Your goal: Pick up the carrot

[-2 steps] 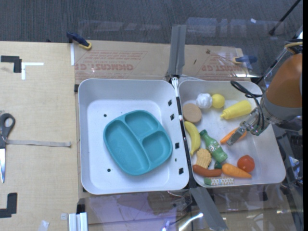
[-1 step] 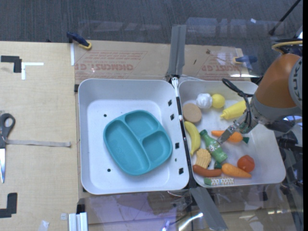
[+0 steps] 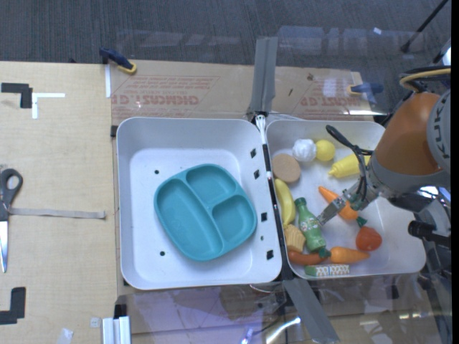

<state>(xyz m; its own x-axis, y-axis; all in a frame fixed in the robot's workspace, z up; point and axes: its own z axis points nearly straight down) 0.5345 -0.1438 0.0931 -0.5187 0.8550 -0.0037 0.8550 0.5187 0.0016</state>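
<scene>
Showing mirrored red print too blurred to read, on cardboard [image 3: 172, 90] behind the bins. Holding a teal divided plate [image 3: 206, 211], tilted, alone in the left bin [image 3: 125, 192]. Crowding the right bin [image 3: 401, 260]: white ball [image 3: 304, 149], lemon [image 3: 325, 149], tan round piece [image 3: 286, 168], banana [image 3: 286, 201], green bottle [image 3: 308, 224], tomato [image 3: 368, 239], corn [image 3: 345, 166], long orange carrot [image 3: 348, 254] near the front wall. Reaching in among these, gripper [image 3: 336, 210] beside a small orange piece [image 3: 337, 201]; open or clenched, cannot tell.
</scene>
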